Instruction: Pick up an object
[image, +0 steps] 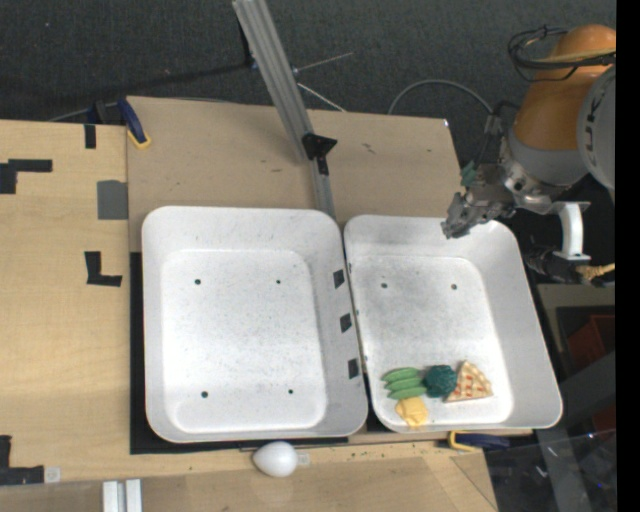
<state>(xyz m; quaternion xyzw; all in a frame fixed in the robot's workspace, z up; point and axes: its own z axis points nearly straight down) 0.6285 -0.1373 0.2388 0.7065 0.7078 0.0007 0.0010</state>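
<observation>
Several small toy foods lie at the near edge of the right bin (500, 270): a green pea pod (403, 380), a dark green broccoli-like piece (438, 379), a pizza slice (469, 383) and a yellow piece (411, 409). My gripper (458, 224) hangs over the far right corner of that bin, well away from the toys. Nothing shows between its fingers.
The left bin (240, 225) sits beside the right one, joined by black clips. A white egg-shaped object (275, 459) rests on the bench in front of the left bin. A grey metal post (285, 85) slants in from the top.
</observation>
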